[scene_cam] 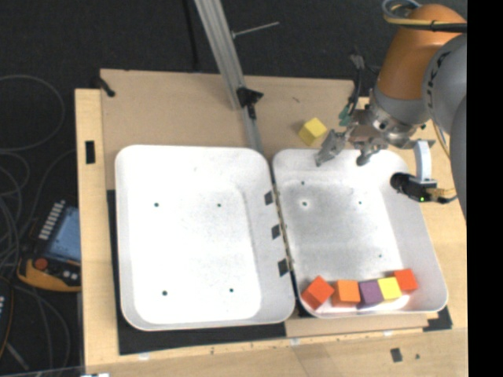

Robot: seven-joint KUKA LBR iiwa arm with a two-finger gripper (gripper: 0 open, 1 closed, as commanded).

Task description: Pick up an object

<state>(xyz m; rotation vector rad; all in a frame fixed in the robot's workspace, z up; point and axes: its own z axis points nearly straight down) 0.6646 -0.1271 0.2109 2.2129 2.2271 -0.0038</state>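
The fingers [346, 156] stand spread apart with nothing between them, their two dark tips hanging over the far edge of the right bin [409, 234]. One fingertip lies near the bin's far left corner, the other further right above the rim. The arm [413, 53] enters from the right, its orange band uppermost and the grey wrist below it, angled down and leftward toward the bin's far rim. A yellow cube [313, 130] rests on the counter [173, 112] just beyond the right bin, near the left fingertip but apart from it. Along the near wall of the right bin sits a row of blocks: an orange block [318, 290], a second orange block [347, 291], a purple block [369, 292], a yellow block [390, 289] and a red-orange block [405, 280], each touching or just beside its neighbour. The left bin [196, 234] lies alongside, its edge meeting the right bin's. A grey metal post [224, 49] slants across the counter behind the bins.
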